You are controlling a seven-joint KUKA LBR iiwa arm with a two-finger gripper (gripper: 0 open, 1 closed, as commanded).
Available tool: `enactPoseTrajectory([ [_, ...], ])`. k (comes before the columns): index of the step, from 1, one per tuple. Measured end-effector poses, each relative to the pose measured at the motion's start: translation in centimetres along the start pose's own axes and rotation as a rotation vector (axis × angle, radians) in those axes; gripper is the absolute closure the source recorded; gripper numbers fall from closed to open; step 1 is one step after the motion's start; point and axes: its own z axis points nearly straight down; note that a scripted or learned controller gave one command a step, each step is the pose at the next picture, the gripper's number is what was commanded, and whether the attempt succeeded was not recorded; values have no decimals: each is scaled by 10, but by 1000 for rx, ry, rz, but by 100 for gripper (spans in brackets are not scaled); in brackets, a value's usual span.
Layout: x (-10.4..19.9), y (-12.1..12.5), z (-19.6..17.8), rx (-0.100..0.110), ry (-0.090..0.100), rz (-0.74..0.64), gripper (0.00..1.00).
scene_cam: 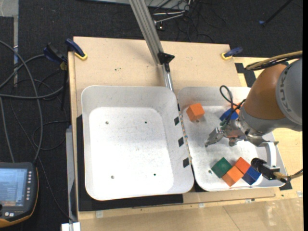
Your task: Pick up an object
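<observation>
My gripper (216, 134) hangs over the middle of the right bin (204, 96), open, with nothing between its fingers. An orange cube (195, 112) lies alone up and to the left of it, a short gap away. Toward the bin's front sits a tight cluster: a green cube (222, 167), an orange cube (233, 176), a red-orange cube (242, 165) and a blue cube (251, 176). That cluster lies below the gripper, apart from it. The grey arm with its orange band (267, 97) comes in from the right and hides the bin's right side.
The left bin (127, 141) lies beside the right one, sharing a raised middle rim. A metal pole (149, 28) slants across the back of the bench. Clamps hold the board's back corners. A tablet (14, 191) and cables lie off to the left.
</observation>
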Motion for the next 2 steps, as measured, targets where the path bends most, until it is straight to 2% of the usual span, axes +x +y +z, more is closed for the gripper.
enactPoseTrajectory([
  [1,-1,2,-14,-7,-2,1,100],
  [2,-2,-1,-57,-11,-3,-1,100],
])
